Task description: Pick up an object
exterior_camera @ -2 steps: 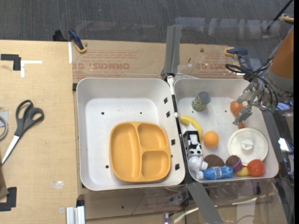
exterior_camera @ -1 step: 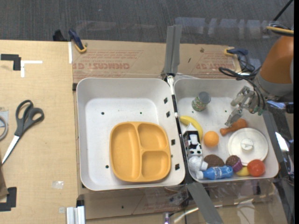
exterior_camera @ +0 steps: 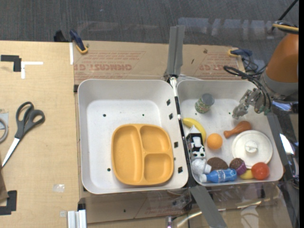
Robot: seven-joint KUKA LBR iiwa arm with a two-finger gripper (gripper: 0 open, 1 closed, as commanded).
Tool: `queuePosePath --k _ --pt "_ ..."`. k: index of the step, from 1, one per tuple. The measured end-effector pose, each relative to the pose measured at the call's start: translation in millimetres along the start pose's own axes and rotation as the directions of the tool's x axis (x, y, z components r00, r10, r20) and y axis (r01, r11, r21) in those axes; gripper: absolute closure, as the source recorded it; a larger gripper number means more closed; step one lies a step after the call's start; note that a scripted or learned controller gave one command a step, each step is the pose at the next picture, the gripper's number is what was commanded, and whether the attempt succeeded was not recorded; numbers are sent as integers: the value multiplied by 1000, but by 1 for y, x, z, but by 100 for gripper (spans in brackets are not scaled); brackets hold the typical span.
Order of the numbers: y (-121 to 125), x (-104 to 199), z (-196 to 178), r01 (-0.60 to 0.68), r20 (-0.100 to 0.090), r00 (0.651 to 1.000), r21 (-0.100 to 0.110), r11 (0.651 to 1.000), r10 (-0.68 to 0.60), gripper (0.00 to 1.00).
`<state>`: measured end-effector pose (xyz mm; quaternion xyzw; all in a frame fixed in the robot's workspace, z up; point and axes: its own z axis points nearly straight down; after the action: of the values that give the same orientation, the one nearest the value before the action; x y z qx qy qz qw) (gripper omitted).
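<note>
My gripper [exterior_camera: 241,106] hangs over the back right part of the right bin [exterior_camera: 223,83], open, with nothing between its fingers. Just below it lies a brown toy drumstick [exterior_camera: 238,128]. A small tin can [exterior_camera: 204,103] stands to its left. Further forward sit a banana [exterior_camera: 194,126], an orange ball [exterior_camera: 214,141], a white round lid [exterior_camera: 251,147], a black-and-white cow toy [exterior_camera: 196,151], a brown lump [exterior_camera: 217,164], a purple piece [exterior_camera: 237,165], a blue bottle [exterior_camera: 219,175] and a red tomato [exterior_camera: 260,170].
The left bin [exterior_camera: 95,127] holds a yellow divided plate [exterior_camera: 142,154]. Scissors [exterior_camera: 21,125] lie on the wooden bench at the left. The orange-banded arm [exterior_camera: 285,63] comes in from the right edge, above the bin's back right corner.
</note>
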<state>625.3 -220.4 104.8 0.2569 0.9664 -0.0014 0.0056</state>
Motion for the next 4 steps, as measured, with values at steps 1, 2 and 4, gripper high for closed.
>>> queuePosePath --k 1,2,4 --pt "0 0 0 0 0 1000 0 1000 0 0" --pt "-8 59 11 -5 -7 1000 -1 1000 5 0" --pt "14 121 2 -198 -7 980 1 980 198 100"
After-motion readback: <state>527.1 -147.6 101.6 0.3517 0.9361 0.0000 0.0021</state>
